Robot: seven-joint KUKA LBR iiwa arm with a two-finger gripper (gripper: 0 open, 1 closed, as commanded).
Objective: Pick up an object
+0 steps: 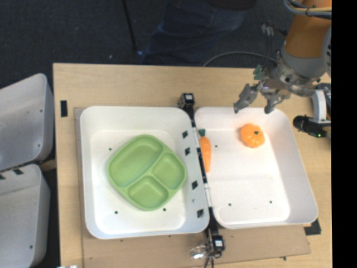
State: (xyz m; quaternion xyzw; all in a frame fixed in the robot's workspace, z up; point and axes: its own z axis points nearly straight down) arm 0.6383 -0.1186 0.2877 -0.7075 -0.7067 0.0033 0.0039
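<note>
Bench (67,88) carries two white bins w/ a clipped seam between. Left bin (92,216) sits well left of the pincer and holds a green plate (146,172), three compartments, nothing in them. Right bin (279,205) lies under and below the pincer; most of its floor is bare.

Arm (304,35) comes in from upper right, orange band above the wrist. Pincer (255,102) hangs at the right bin's far rim, fingers spread apart, nothing between them.

Target, by my read: the orange (252,135), small and round w/ a dark stem dot on top, just below the pincer, apart from it, near the bin's far wall. A carrot (205,152) lies down-left of the pincer, tight along the seam wall.

Step in hand looks like the approach, no grasp yet. To do it well: centre the spread fingers over the orange, straddle its widest part, descend straight, close slow, since a round thing will prob. roll if one finger touches first.

Edges: far wall is near the orange, so the far finger has little slack; keep off the rim. Room is generous toward the near side and right of the fruit. The carrot would be harder, being pressed to the wall, w/ no gap for a finger on that side.
</note>
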